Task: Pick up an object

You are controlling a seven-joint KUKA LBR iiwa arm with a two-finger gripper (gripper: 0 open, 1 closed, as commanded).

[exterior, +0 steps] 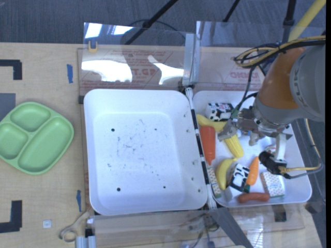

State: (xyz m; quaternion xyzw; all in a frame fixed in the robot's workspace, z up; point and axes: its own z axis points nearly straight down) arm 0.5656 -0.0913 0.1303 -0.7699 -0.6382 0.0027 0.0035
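My gripper [240,136] hangs over the right bin [302,187], reaching in from the right. Its fingers stand apart, one fingertip [226,134] to the left and one to the right, with nothing held between them. A yellow corn cob [235,146] lies just below the left finger. Near it are a long orange carrot [208,142] by the bin's left wall, a banana [223,172], a black-and-white cow-patterned toy [219,109], a black-and-white box [239,177], a small carrot [253,170], a red sausage [252,197] and a wafer block [273,184].
The left bin [139,149] is a large white tray beside the right one. A green divided plate [33,137] rests on the bench at far left. Clear panels [134,61] stand behind the bins. A black cable [287,169] loops off the wrist over the right bin.
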